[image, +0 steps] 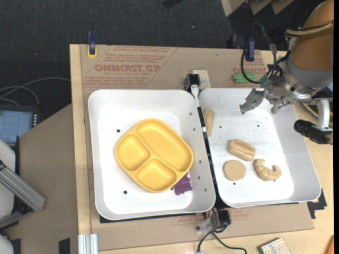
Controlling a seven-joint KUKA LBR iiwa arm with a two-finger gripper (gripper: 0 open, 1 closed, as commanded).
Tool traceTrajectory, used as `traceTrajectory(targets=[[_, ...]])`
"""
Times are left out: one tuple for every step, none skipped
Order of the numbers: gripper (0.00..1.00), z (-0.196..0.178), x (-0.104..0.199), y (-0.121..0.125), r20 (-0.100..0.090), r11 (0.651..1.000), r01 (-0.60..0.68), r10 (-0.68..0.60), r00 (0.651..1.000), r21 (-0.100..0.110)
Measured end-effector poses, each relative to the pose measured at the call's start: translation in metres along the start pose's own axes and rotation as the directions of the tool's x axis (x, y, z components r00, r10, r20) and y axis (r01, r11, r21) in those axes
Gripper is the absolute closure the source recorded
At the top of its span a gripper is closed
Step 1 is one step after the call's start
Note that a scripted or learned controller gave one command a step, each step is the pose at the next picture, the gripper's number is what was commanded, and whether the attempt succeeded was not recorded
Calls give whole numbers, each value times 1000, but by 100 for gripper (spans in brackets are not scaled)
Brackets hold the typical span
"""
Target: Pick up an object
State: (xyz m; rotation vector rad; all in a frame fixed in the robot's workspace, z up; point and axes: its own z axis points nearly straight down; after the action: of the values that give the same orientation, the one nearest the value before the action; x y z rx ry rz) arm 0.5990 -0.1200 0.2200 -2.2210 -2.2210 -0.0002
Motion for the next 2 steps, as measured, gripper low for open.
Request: traceTrajectory(targets=[[0,143,-31,-14,0,1000,-4,4,1000,6],[0,135,8,32,1,1000,5,-5,1000,-6]])
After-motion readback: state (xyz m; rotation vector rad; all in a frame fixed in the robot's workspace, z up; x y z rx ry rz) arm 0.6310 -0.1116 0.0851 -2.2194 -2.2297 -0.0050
